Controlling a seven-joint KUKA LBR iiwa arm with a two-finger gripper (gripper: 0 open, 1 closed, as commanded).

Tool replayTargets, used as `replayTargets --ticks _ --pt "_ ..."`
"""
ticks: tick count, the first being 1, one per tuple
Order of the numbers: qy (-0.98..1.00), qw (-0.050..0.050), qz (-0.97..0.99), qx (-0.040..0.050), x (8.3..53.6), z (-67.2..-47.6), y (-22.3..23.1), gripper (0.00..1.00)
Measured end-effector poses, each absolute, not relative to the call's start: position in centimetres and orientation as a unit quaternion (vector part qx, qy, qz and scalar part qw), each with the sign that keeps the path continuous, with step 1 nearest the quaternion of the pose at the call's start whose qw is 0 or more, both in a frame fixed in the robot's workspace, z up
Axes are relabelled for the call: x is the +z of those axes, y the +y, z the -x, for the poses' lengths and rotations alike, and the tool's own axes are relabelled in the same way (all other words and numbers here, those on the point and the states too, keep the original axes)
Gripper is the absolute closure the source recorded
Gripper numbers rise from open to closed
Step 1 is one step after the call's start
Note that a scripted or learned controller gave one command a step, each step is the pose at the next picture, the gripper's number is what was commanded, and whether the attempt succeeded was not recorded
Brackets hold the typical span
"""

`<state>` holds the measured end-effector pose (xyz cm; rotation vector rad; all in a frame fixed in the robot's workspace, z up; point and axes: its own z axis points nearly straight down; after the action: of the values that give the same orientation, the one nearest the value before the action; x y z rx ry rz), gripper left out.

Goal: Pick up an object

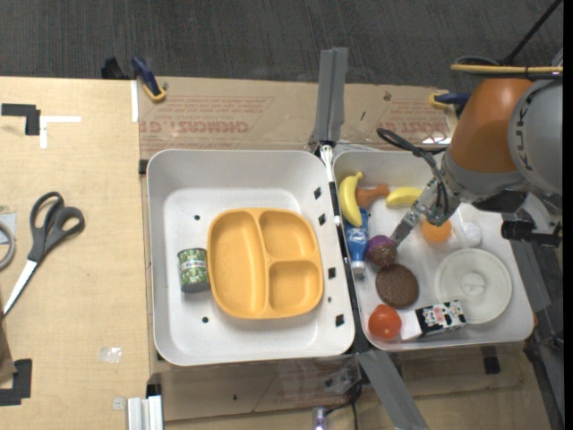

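Note:
The right bin (501, 334) holds several small items: a yellow banana (349, 200), an orange piece (376, 192), a second yellow piece (403, 197), a blue bottle (357, 245), a purple plum-like fruit (382, 252), a brown round disc (397, 285), a red tomato (385, 322), a black-and-white carton (440, 316), a white bowl (473, 283) and an orange fruit (437, 232). My gripper (404, 230) slants down to the left inside this bin. Its tip is just above and right of the purple fruit, beside the orange fruit. Nothing visibly hangs from it.
The left bin (170, 195) holds a yellow divided tray (266, 262) and a small green can (192, 269). Scissors (43, 231) lie on the wooden bench at the left. A grey divider post (330, 97) rises between the bins at the back.

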<state>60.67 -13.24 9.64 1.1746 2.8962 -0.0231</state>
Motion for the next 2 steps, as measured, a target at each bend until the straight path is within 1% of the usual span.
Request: replayTargets --ticks 1,2 --pt "0.923 0.003 -0.385 -0.0003 9.4 -62.7 -22.3 0.0" --pt "0.919 -0.003 -0.395 -0.0007 9.2 -64.6 -14.0 0.0"
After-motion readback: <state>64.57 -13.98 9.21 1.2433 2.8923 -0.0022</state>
